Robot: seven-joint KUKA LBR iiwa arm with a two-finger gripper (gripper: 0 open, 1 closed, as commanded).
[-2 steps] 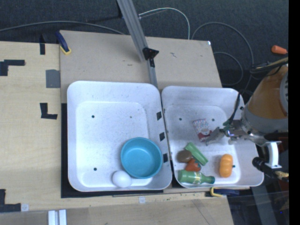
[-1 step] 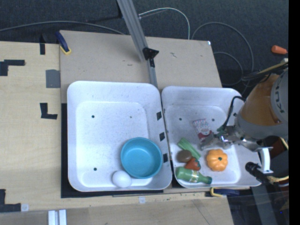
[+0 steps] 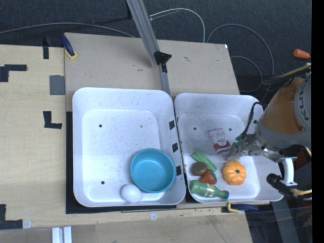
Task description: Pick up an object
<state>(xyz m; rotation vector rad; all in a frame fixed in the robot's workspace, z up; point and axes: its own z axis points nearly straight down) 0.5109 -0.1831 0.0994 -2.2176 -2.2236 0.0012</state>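
End effector sits low in the right white bin, just above the small orange plastic pumpkin and beside the red-and-white carton; open or closed, I cannot tell. Pumpkin lies on the bin floor, ungripped, likely the target since it's clear of the green bottle cluster.
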